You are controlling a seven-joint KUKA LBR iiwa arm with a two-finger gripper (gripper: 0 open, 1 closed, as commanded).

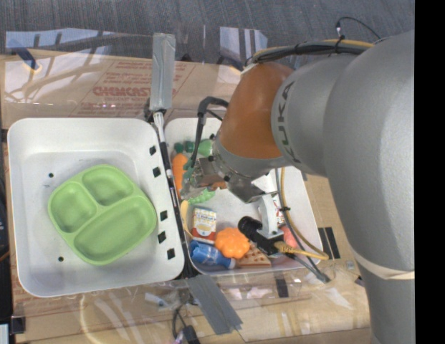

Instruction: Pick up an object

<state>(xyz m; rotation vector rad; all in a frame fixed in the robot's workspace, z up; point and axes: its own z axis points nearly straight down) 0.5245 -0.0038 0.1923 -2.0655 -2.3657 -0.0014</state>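
Far left of the hand [201,174], a green divided plate [102,213] lies alone in the left bin [21,142]. The hand hangs low over the right bin's toy clutter, probably picking; its grip I cannot tell. Just below-right sits an orange toy [233,243]

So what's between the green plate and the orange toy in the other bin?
In the camera view, the bins' adjoining walls, then a small labelled packet, separate the green plate from the orange toy.

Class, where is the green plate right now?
The green plate lies in the left bin, near its middle, across the divider from the toy-filled right bin.
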